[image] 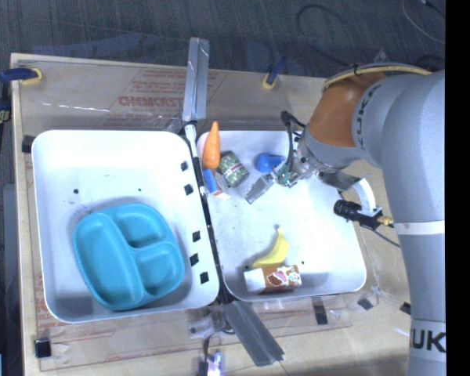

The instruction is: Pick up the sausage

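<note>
Gripper (268,183) low in right bin (329,276), upper centre of frame; finger spread cannot be told, nothing seen held. Sausage not identifiable among the items. Carrot (211,146), can (233,168), blue piece (267,162) near gripper. Banana (272,251), carton (275,278) lower. Blue tray (129,254) in left bin (55,151).

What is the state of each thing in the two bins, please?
Plate: lying flat in the left bin, nothing on it.
Carrot: against the right bin's left wall.
Can: on its side.
Banana: lying flat.
Carton: lying at the near wall.
Gripper: low over the right bin.
</note>
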### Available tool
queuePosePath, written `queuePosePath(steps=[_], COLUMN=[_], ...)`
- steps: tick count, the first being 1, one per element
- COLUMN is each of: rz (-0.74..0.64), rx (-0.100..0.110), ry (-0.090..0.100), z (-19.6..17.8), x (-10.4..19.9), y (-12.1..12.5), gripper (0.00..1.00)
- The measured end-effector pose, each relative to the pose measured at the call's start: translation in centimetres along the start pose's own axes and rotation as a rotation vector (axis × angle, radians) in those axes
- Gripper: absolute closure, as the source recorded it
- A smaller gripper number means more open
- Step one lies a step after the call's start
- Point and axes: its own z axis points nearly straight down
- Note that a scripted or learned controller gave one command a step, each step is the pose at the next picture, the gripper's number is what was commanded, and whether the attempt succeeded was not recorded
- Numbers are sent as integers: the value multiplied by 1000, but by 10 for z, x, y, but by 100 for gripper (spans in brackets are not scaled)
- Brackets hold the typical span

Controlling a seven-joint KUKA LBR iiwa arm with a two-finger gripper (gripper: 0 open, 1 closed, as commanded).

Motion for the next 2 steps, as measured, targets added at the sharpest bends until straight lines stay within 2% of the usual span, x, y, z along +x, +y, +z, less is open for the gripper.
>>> queuePosePath(steps=[1, 2], rz=[-212, -251], rx=[1, 2], ry=[1, 1], z=[-25, 11], x=[42, 74], y=[-5, -53], gripper=[0, 0])
